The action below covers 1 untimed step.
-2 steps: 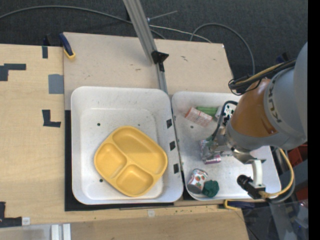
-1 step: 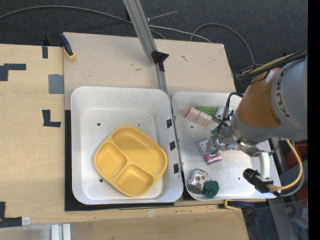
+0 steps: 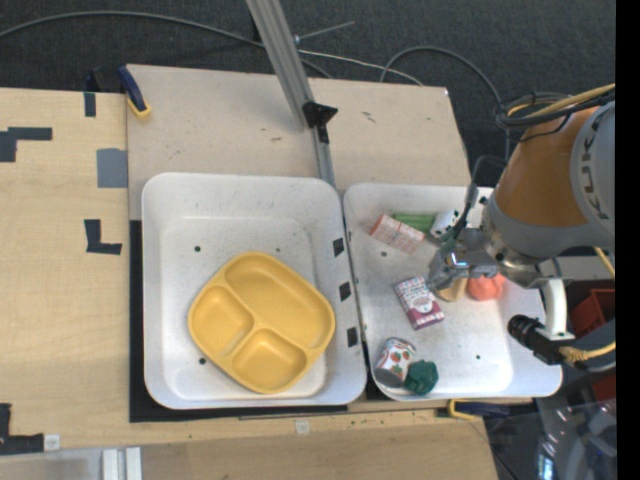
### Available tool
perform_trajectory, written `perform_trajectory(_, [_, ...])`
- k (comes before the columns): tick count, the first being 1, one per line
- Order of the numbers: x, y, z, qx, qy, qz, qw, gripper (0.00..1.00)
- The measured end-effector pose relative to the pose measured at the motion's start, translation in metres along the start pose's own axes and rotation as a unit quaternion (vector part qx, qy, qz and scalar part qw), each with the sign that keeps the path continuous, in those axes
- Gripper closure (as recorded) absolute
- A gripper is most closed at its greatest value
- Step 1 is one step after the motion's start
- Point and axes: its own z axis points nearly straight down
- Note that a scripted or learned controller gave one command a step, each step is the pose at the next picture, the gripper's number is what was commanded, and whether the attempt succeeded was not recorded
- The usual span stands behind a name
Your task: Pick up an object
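Objects — orange piece (image 3: 487,287), purple packet (image 3: 419,302) — lie unlifted in the right bin (image 3: 497,373); gripper (image 3: 450,268) low among them, its state I cannot tell.

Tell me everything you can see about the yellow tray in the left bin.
The yellow tray looks like smooth moulded plastic, a rounded square turned at an angle. It has three sunken compartments, one large and two smaller, with nothing in them. It lies flat, face up, on the floor of the left bin, toward the near right part. Nothing else touches it.
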Motion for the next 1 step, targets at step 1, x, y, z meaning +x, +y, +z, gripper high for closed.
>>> perform_trajectory(1, [0.0004,0.0003,-0.0070,0.002,0.000,0.000,1.0000,1.00])
